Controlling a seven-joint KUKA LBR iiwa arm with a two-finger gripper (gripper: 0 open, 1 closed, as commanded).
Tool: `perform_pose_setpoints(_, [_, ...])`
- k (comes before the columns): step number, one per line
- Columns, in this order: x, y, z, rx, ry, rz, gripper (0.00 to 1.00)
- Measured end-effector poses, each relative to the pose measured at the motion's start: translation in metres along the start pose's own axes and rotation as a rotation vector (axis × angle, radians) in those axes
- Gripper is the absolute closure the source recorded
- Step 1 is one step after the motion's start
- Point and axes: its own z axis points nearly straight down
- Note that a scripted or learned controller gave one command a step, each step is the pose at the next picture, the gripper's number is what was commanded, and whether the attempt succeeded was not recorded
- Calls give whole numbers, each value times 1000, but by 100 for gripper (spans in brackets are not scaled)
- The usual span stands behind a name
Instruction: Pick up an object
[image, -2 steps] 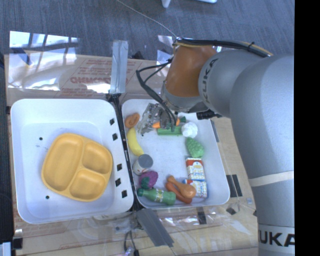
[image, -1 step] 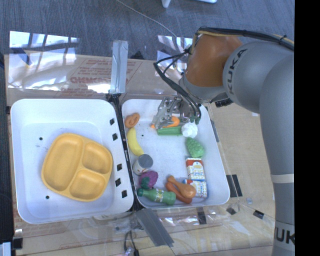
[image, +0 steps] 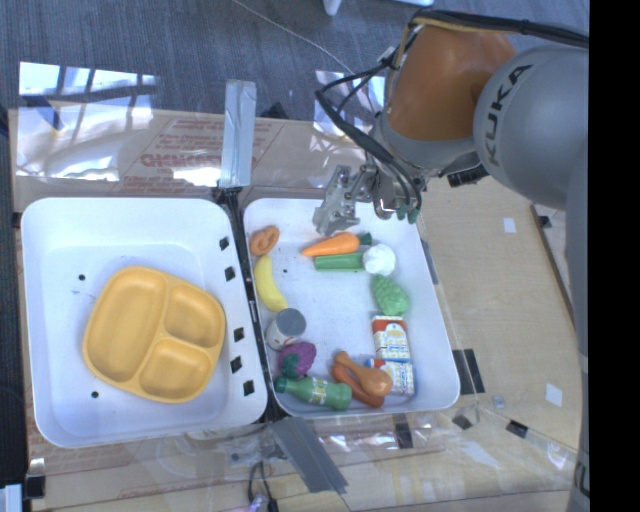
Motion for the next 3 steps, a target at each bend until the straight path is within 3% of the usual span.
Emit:
perform_pose_setpoints(1, [67,-33,101,-3,15,-277,100])
perform_pose_setpoints(2, [66,-33,100,-2,13,-277,0])
perform_pose_setpoints(3, [123,-48,145,-3,9,-437,0])
